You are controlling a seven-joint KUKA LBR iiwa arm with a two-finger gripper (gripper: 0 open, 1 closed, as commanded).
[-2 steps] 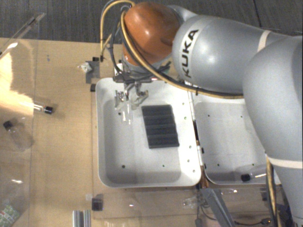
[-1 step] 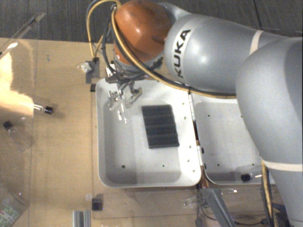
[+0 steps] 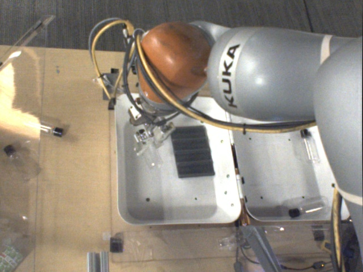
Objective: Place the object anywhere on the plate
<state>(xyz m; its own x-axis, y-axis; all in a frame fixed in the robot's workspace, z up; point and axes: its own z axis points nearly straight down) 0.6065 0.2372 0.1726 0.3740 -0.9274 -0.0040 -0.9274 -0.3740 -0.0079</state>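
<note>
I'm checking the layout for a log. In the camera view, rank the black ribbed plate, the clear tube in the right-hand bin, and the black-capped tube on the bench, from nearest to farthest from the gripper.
Measured from the gripper:
1. Black ribbed plate, just to its right in the same bin.
2. Black-capped tube on the bench, out to the left, outside the bins.
3. Clear tube in the other bin, far to the right.

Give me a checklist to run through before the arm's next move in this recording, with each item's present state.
1. Gripper positioned over the left bin: ok.
2. Object visibly between the gripper's fingers: cannot tell; the parts there are clear and blurred.
3. Plate, the dark ribbed slab, lies flat in the left bin: ok.
4. Plate surface unobstructed for placing: ok.
5. Gripper is above the plate: not ok; it sits beside the plate's left edge.
6. Clear tube in the right bin is out of the arm's way: ok.
</note>
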